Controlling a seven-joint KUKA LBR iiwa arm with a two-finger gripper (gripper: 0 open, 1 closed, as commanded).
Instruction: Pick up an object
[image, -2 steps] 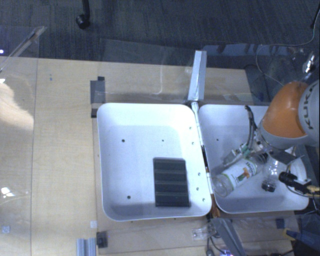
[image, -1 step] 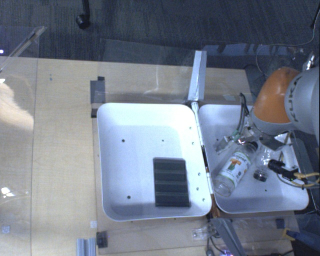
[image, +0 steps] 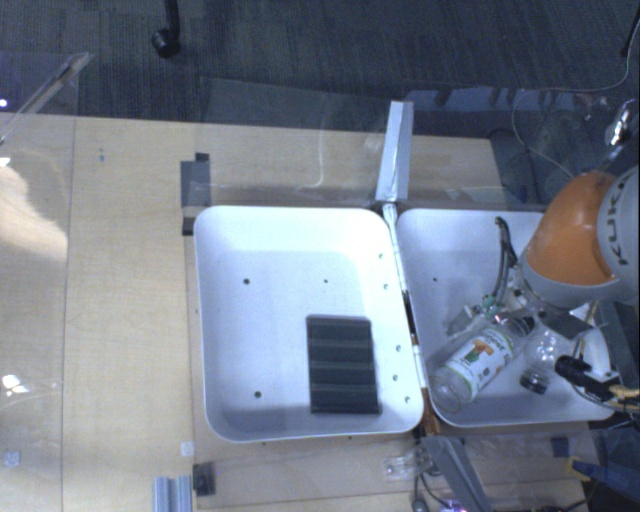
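Observation:
A clear plastic bottle (image: 472, 365) with a green and orange label lies on its side in the right bin (image: 440, 270), its pale cap end toward the front left corner. My gripper (image: 497, 312) reaches down from the right and sits just above the bottle's upper end, close to or touching it. A black ribbed block (image: 342, 364) lies flat in the left bin (image: 250, 250), toward its front right.
A small clear bottle (image: 540, 356) with a dark cap lies just right of the labelled one, under my wrist. The bins share a raised divider wall (image: 402, 300). A metal bracket (image: 395, 160) stands behind the bins.

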